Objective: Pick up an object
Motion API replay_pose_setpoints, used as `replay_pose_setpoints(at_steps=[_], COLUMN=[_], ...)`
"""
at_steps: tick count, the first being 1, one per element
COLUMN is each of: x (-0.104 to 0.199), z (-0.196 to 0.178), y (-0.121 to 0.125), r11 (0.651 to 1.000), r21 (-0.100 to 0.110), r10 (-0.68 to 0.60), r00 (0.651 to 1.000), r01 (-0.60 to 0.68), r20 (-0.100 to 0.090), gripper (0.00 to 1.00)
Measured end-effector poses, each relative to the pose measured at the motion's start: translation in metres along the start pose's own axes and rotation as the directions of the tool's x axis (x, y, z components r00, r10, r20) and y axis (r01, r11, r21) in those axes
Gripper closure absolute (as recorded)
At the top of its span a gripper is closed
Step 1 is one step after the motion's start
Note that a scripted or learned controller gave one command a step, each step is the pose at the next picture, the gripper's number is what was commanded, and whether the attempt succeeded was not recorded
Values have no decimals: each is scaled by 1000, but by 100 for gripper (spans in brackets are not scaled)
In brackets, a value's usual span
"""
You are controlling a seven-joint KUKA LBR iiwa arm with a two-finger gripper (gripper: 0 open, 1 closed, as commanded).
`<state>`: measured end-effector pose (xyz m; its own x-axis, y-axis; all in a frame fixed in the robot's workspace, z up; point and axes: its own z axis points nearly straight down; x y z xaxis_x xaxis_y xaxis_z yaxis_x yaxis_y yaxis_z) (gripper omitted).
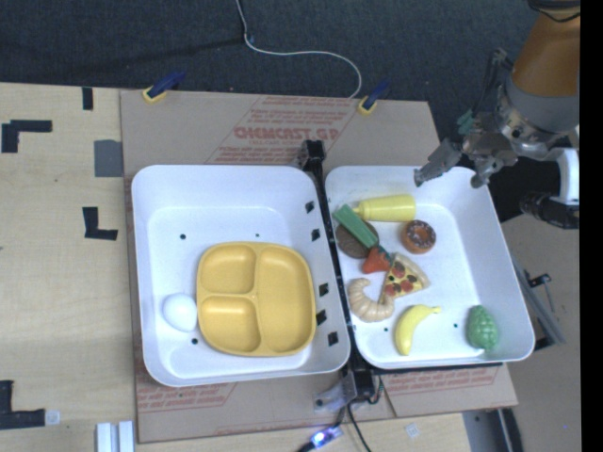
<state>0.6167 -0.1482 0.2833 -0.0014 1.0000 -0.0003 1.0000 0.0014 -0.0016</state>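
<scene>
The gripper (454, 169) is seen above the far edge of the right bin (497, 243), its fingers (429, 172) spread apart and nothing held between them.

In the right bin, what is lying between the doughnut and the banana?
In the camera view, the pizza slice lies between the doughnut and the banana, with bare white bin floor around it. The shrimp sits just beside that line.

Even, bright overhead light here, white bins (151, 205) glaring slightly, soft short shadows under the toys, focus mildly soft throughout.
</scene>
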Motion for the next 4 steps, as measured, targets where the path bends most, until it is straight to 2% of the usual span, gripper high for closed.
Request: replay_pose_setpoints(at_steps=[1,2,3,4], x=[4,6,3,1], z=[55,99,163,192], y=[-11,-11,-14,-9], r11=[1000,1000,1000,1000], r21=[6,5,6,-16], r10=[0,-1,0,0], r00=[1000,1000,1000,1000], r01=[0,1,0,1], r20=[-1,0,0,9], gripper=[0,0,0,0])
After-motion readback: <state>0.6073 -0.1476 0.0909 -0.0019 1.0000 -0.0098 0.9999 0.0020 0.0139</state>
